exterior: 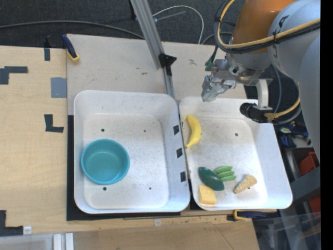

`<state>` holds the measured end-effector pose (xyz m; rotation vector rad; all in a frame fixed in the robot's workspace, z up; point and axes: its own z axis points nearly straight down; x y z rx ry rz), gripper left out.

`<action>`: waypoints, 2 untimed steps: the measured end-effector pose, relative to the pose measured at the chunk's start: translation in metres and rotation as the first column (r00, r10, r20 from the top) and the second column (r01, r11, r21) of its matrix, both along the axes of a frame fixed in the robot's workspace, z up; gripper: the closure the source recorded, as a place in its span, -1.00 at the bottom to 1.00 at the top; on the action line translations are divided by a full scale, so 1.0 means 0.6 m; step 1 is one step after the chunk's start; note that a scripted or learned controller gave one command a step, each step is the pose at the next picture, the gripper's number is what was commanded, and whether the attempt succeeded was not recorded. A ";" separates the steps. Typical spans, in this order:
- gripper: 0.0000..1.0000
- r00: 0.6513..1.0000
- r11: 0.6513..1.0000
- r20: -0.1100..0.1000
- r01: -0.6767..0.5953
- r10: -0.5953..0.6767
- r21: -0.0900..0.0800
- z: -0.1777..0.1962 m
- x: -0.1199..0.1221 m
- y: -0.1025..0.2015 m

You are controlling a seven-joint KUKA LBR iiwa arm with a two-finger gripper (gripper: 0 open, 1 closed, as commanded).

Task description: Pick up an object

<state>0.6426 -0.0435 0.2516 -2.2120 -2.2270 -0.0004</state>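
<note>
- The right bin holds the pickable items: a banana lies near its left wall, curved, with its upper end toward the far rim.
- Toward the near edge of the same bin sits a cluster: a dark green vegetable-shaped piece, with a lighter green pea pod touching it on the right.
- Just in front of the dark green piece lies a yellow block like a cheese wedge, touching or nearly touching it.
- To the right of the pea pod, a little apart, lies a tan wedge that looks like a bread slice.
- The end effector hangs above the far rim of the right bin, beyond the banana and apart from it; nothing sits between its fingers, and whether they are spread or pressed together cannot be told from this angle.
- The arm, with its orange band, comes in from the right, with black and yellow cables looped around it.
- The left bin holds a teal bowl, upright, in its near left part.
- The two bins stand side by side on the desk, their inner walls touching.
- A grey metal pole slants down to the far end of the seam between the bins.
</note>
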 end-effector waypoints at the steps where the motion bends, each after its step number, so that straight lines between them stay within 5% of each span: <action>1: 1.00 1.000 1.000 0.000 0.000 0.000 0.000 0.009 -0.019 0.089; 2: 1.00 1.000 1.000 -0.001 -0.001 0.001 0.000 0.012 -0.031 0.181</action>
